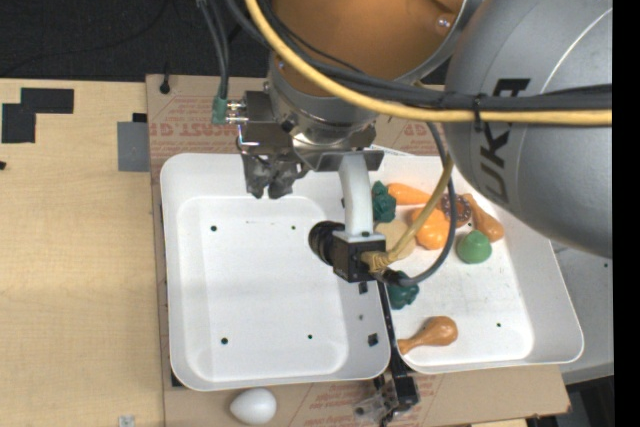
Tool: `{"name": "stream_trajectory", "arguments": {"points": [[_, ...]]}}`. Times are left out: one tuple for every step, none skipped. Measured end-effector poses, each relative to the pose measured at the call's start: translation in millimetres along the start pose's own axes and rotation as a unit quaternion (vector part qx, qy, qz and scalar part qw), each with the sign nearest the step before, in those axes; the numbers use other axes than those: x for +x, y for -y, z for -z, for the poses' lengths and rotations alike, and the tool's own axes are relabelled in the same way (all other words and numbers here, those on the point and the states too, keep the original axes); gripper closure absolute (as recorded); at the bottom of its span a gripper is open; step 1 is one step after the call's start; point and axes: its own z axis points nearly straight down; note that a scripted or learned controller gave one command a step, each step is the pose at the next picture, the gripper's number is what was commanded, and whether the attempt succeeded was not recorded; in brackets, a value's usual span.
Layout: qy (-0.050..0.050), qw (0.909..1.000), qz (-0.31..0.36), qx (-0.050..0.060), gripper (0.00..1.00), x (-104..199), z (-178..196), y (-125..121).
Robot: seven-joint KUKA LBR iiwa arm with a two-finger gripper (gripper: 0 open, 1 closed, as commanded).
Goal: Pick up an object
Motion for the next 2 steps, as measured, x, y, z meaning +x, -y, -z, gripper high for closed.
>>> {"name": "stream_trajectory", "arguments": {"points": [[-0.003, 1.0000, 0.001, -0.004, 1.00, -1.4, 110.1, 11.5], [0.001, 1.0000, -0.002, 0.001, 1.00, -26.2, 101.9, -47.6]]}}
